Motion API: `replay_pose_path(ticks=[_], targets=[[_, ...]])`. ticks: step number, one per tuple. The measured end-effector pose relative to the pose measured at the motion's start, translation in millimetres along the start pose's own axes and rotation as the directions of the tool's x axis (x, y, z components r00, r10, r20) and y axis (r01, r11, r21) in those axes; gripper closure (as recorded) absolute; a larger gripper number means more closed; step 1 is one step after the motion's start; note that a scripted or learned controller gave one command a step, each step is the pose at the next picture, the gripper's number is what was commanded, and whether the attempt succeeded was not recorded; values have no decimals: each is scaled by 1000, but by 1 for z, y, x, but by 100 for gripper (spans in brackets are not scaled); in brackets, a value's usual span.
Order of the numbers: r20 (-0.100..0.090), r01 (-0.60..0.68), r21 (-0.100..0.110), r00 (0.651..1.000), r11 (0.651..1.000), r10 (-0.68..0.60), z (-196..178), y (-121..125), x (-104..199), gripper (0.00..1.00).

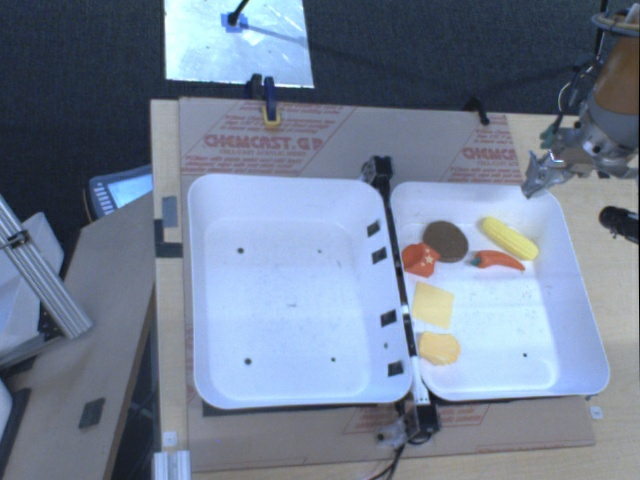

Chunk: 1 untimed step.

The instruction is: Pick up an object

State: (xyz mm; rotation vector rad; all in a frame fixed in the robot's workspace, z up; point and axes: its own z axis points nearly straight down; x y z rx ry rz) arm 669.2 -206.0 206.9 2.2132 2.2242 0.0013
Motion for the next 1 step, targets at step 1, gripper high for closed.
replay_pose_path(ticks=[1], targets=[[0,0,0,1000,1000,0,-1,0,0,100]])
